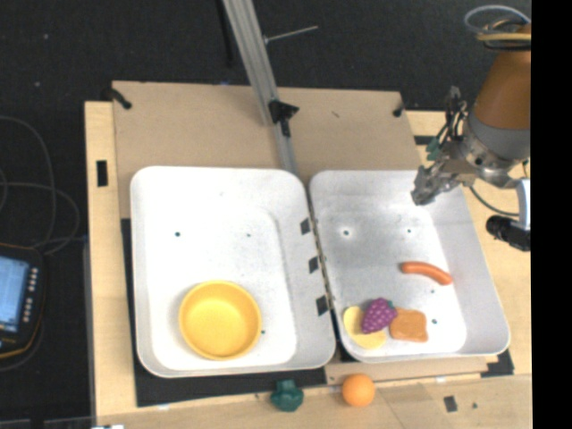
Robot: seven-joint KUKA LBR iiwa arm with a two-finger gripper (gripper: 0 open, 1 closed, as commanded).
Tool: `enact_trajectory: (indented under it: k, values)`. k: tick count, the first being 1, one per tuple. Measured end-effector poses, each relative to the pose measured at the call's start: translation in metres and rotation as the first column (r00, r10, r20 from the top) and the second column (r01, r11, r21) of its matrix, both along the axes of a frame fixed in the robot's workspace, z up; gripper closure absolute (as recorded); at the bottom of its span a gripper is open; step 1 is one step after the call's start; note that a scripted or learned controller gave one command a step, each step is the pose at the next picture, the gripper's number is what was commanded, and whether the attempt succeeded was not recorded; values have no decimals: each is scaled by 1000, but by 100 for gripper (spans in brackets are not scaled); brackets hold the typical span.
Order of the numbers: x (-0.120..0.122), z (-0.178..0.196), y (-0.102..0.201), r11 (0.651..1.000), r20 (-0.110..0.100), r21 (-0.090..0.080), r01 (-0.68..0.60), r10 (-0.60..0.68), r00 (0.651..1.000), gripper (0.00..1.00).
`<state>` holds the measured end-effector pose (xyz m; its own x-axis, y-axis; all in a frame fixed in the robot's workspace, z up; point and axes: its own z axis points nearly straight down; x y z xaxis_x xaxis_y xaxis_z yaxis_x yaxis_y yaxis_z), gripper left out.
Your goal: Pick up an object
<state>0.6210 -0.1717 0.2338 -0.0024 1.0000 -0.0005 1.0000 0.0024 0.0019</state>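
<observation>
Nearest the bottom edge, on the bare bench (pixel 223 132) in front of the bins: an orange ball (pixel 357 390), and just to its left a small dark green object (pixel 287 396), too small to identify.

Next back, in the near part of the left bin (pixel 161 204): a yellow bowl (pixel 220 319), upright, open side up, close to the front wall.

Level with it, in the near corner of the right bin (pixel 375 204): a cluster of three toy foods. A bunch of purple grapes (pixel 379 313) lying partly on a pale yellow piece (pixel 362 328); touching these on the right, an orange-brown piece (pixel 410 326), shape hard to name.

A little farther back in the same bin, toward its right wall: an orange sausage-shaped toy (pixel 426 273), lying flat, slanted, apart from the cluster.

Farther still, over the far right corner of the right bin: the gripper (pixel 429 189), hanging from the grey wrist with the orange band (pixel 506 88) above it. Well apart from every object in the bin; nothing seen between the fingers. Fingertips dark and bunched together at this angle, so cannot tell whether spread or closed.

At the far side, between the two bins: a grey metal bar (pixel 255 56) rising at a slant from the back of the bench.

Off to the left, beside the bench: a handheld screen device (pixel 16 298) with cables.
</observation>
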Motion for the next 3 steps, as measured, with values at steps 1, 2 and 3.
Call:
enact_trajectory:
  k: [1,2,3]
  values:
    - [-2,10,56,1000,0,2,-5,5,1000,100]
    - [-7,1,106,1000,-1,1,-3,3,1000,100]
    - [-18,12,154,1000,0,3,-5,5,1000,100]
